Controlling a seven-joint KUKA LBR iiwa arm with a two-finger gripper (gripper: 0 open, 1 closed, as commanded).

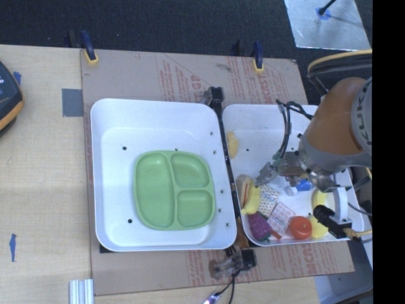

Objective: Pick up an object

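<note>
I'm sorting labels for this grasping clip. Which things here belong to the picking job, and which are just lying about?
Part of the job:
gripper
right bin
purple grapes
tomato
patterned packet
banana

Just lying about:
green divided plate
left bin
blue-handled clamps
grey tape patch

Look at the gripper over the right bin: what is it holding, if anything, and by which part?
It cannot be told. The gripper hangs low over the toys in the right bin, too small and cluttered to show any hold.
</note>
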